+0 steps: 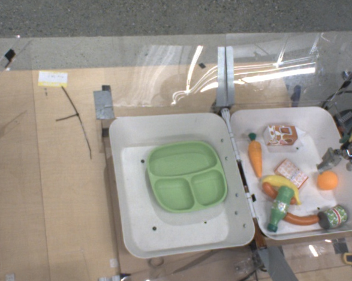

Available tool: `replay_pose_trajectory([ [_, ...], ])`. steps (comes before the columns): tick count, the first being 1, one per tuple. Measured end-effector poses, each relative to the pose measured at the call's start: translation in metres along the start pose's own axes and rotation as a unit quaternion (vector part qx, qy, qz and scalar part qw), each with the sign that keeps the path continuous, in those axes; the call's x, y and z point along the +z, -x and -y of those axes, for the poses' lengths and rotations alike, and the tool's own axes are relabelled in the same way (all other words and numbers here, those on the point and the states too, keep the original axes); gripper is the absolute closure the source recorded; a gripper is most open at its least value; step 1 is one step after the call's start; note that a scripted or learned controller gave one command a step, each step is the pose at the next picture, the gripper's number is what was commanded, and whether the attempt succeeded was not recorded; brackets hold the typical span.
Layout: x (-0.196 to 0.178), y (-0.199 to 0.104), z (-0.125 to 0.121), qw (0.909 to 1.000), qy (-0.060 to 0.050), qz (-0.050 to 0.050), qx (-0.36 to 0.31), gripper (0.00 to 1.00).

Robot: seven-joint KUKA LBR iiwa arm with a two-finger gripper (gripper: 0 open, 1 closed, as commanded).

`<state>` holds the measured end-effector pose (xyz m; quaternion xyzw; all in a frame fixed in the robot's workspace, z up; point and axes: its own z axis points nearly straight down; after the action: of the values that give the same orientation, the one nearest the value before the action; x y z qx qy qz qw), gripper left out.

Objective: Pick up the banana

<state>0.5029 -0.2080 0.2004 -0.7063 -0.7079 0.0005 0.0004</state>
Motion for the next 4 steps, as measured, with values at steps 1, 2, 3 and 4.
replay_pose_trajectory([
  [1,0.095,-0.077,-0.037,0.9997,0.005,0.001,-0.023,0.0],
  [2,0.01,-0.112,0.003,0.9948,0.001,0.0,0.102,0.0],
  [3,0.012,-0.146,0.044,0.9839,-0.001,0.0,0.179,0.0],
  [4,-0.108,-0.124,0.043,0.9939,0.003,0.0,0.11,0.0],
])
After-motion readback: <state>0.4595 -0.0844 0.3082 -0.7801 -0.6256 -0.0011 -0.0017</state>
